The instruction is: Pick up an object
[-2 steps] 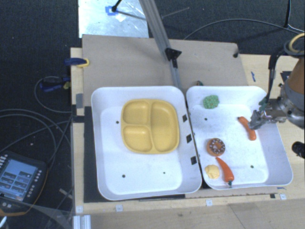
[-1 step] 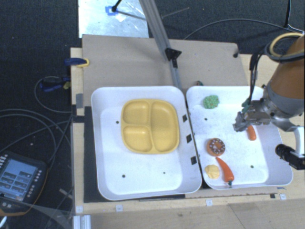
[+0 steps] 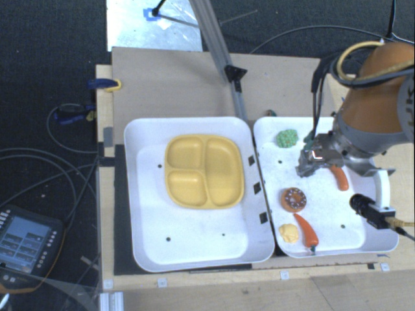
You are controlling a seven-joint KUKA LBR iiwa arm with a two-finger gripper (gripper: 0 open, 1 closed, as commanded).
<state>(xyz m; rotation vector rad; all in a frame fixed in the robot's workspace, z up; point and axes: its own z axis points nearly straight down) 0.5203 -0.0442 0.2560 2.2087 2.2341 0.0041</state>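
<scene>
The right bin [image 3: 324,235] holds several toy foods. A green broccoli piece [image 3: 286,138] lies near its far edge. A chocolate donut [image 3: 294,199] sits in the middle, with a pale yellow lump [image 3: 289,233] and an orange carrot [image 3: 307,230] nearer the front. An orange sausage [image 3: 340,177] lies just right of my gripper [image 3: 308,165]. The gripper hangs low over the bin, between the broccoli and the donut, and nothing shows between its fingers.
The left bin [image 3: 149,238] carries a yellow divided plate [image 3: 204,172]. A grey pole [image 3: 214,31] slants across the bench behind the bins. A black part of the arm [image 3: 369,210] juts over the right bin's right side. Cables lie on the floor at left.
</scene>
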